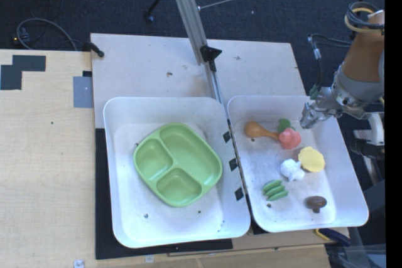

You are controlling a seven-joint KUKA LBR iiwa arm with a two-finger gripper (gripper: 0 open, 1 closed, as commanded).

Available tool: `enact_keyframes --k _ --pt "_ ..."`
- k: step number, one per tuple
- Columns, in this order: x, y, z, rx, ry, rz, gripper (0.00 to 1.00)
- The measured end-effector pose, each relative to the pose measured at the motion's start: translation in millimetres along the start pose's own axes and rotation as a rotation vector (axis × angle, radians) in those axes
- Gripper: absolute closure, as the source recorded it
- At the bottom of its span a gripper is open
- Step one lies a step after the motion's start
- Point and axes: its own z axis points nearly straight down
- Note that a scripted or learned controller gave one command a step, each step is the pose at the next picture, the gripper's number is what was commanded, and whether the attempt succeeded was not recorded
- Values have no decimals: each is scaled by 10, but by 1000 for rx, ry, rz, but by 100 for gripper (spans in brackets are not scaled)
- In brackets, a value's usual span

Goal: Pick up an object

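The left bin (119, 135) is white and holds a light green divided plate (178, 164). The right bin (342, 198) is white too, holding a tan-orange spoon-like piece (259, 130), a pink piece (289, 139), a yellow one (311, 159), a white one (291, 169), green pods (274, 190) and a brown piece (316, 202).

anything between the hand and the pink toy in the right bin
Nothing visible does. The hand hangs over the right bin, just up and right of the pink toy. A small green piece touches the toy's upper edge, off the direct line.
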Motion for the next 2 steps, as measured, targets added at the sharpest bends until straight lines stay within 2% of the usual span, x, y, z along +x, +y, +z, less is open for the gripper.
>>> enact_keyframes --k 2 --pt "34 14 -1166 -7 -2 -1 100"
